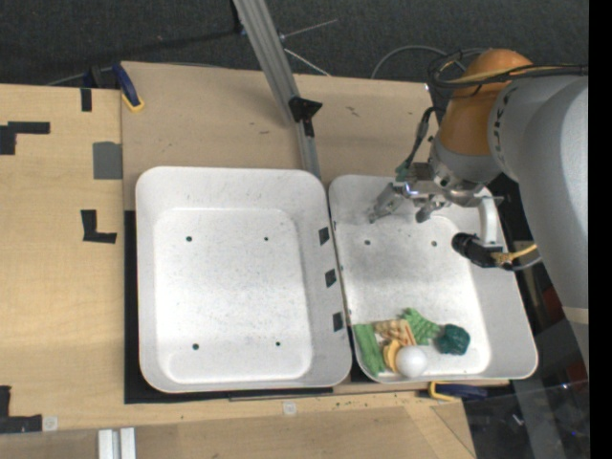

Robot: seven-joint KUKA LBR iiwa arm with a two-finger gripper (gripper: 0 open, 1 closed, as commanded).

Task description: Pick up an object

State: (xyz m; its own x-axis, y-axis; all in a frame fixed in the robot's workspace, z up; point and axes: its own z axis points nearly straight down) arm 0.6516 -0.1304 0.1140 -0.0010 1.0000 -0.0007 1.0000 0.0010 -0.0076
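- Right, gripper (pixel 404 207) sits over the far end of the right bin (pixel 497 295), just inside its far rim.
- Its 2 fingers (pixel 382 207) look spread apart, splayed left and right; nothing is visible between them.
- Fingertips appear close to the bin floor, but I can't tell if they touch it.
- The arm (pixel 535 122) comes in from the right of the right bin, with the orange band (pixel 478 103) just above the wrist.
- A black cable end (pixel 473 249) hangs off the wrist, over the right bin's right side.
- Objects are all clustered at the near end of the right bin, well apart from the gripper:
- white ball (pixel 413 360), round, smooth, against the near rim.
- dark green object (pixel 453 339), small and lumpy, just right of the ball.
- light green piece (pixel 419 325), flat and ridged, between the ball and the dark green object, on the far side.
- tan toy (pixel 390 333) and a yellow curved piece (pixel 392 355), just left of the ball; shapes too jumbled to name.
- The left bin (pixel 229 275) sits touching the right bin along its left edge.
- A grey pole (pixel 277 65) slants across beyond both bins, ending at a black clamp (pixel 304 109).
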